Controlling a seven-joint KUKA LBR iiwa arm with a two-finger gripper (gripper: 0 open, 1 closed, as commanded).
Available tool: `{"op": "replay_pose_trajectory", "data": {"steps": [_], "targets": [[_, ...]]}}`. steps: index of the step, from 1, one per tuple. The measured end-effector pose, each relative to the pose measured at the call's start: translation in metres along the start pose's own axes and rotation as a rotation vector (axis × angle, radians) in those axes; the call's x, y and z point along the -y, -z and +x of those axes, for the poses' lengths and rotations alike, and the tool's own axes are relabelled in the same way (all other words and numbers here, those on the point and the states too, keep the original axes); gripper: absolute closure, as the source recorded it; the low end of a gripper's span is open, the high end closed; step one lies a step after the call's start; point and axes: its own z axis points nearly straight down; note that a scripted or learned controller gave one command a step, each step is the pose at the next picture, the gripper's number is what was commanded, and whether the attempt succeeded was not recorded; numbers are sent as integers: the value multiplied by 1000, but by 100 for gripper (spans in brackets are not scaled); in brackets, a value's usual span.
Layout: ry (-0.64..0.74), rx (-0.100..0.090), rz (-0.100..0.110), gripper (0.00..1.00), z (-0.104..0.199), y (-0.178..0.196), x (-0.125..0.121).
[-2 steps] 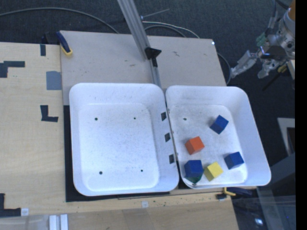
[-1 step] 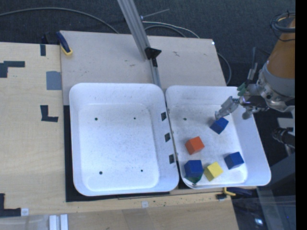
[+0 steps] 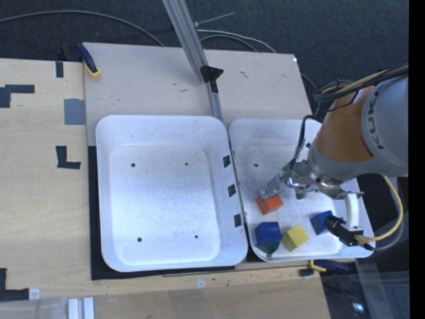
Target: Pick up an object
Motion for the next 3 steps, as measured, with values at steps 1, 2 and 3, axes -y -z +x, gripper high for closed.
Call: {"op": "replay_pose_trajectory", "data": {"steps": [1,2,3], "targets": [[5,2,-17,0,36,65,-46],[-3,2,-5,0,16,-43,-20],[0,1,-6,100,18,-30,-20]]}}
